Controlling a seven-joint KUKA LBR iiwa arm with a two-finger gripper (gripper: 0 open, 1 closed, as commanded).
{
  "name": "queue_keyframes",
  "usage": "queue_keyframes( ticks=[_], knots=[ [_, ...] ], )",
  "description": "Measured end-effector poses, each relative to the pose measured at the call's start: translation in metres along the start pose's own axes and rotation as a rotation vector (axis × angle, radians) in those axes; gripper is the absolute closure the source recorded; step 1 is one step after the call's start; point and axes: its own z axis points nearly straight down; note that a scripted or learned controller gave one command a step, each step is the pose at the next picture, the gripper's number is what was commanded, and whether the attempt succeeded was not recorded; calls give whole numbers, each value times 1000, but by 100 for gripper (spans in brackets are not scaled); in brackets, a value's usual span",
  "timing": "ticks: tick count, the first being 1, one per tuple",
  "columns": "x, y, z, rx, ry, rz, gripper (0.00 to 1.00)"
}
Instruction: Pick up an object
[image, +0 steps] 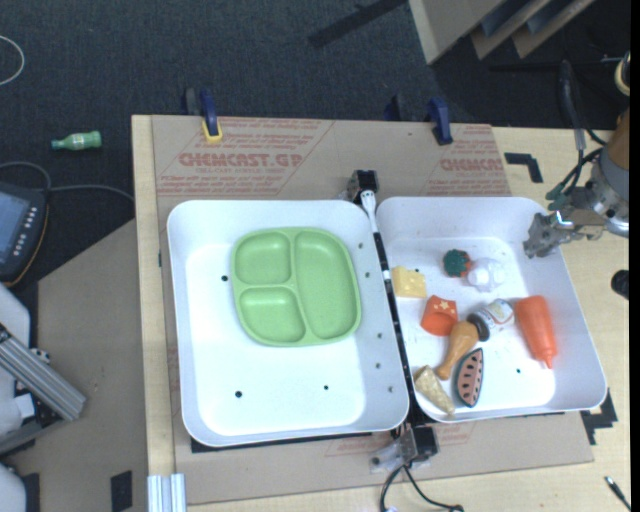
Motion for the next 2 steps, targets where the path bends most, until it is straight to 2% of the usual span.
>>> queue_keyframes(
  ticks=[1, 2],
  knots=[
    [46, 18, -9, -1, 2, -5, 100],
    [100, 24, -10, 3, 4, -5, 100]
  ],
)
